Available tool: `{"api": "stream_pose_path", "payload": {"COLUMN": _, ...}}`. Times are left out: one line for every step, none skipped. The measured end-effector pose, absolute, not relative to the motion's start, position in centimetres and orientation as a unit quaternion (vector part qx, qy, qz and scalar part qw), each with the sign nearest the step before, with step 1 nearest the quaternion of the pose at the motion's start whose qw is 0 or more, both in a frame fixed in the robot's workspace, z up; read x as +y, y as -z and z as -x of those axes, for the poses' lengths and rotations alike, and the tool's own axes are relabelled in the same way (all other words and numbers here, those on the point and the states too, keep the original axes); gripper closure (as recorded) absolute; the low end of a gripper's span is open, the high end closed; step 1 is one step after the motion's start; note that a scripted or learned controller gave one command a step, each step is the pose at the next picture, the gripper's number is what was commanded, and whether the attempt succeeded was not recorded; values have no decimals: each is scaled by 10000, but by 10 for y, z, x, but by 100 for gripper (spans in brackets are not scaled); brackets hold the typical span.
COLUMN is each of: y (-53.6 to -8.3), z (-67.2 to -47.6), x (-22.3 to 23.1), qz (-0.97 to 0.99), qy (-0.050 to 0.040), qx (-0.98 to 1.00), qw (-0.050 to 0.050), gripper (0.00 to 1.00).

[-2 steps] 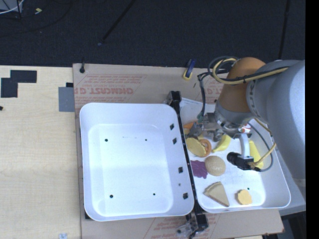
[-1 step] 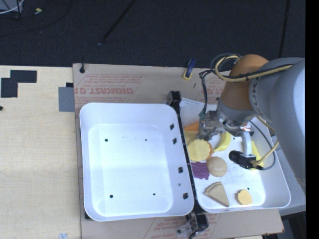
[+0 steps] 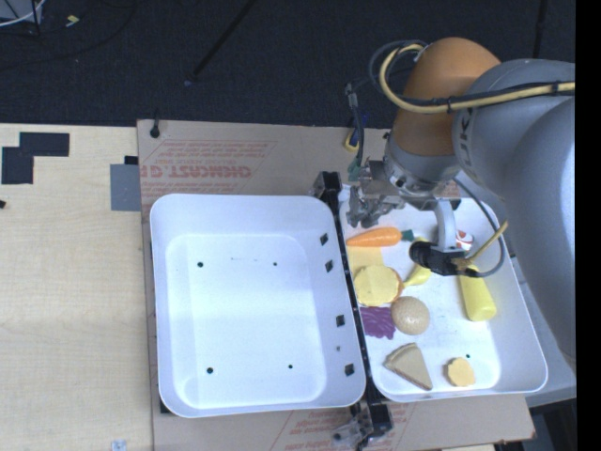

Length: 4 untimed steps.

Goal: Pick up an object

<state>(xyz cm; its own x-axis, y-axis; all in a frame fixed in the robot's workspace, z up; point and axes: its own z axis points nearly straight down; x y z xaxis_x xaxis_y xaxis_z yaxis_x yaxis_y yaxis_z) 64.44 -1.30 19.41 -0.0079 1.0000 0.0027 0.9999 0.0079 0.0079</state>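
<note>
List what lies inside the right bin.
Right bin: carrot, yellow disc, purple piece, beige ball, wedge, yellow cylinder, small yellow chunk. The arm covers its upper part.

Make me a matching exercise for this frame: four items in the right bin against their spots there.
Things:
1. carrot
2. purple piece
3. yellow cylinder
4. tan wedge

Places:
A. near the right wall
B. far end, just below the gripper
C. near end, left of a small yellow chunk
D. by the left wall, under the yellow disc

Pairs: 1-B, 2-D, 3-A, 4-C
</note>
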Motion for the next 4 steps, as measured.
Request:
{"api": "stream_pose_path", "payload": {"y": -233, "z": -644, "x": 97, "qz": -7030, "qy": -25, "qx": 7112, "qw": -8, "gripper": 100}}
{"api": "stream_pose_path", "payload": {"y": -341, "z": -645, "x": 150, "qz": -7046, "qy": -44, "qx": 7095, "qw": 19, "gripper": 100}}
{"api": "stream_pose_path", "payload": {"y": -482, "z": -627, "x": 213, "qz": -7042, "qy": -65, "qx": 7100, "qw": 21, "gripper": 100}}
{"api": "stream_pose_path", "payload": {"y": -541, "z": -644, "x": 194, "qz": -7073, "qy": -10, "qx": 7069, "qw": 11, "gripper": 100}}
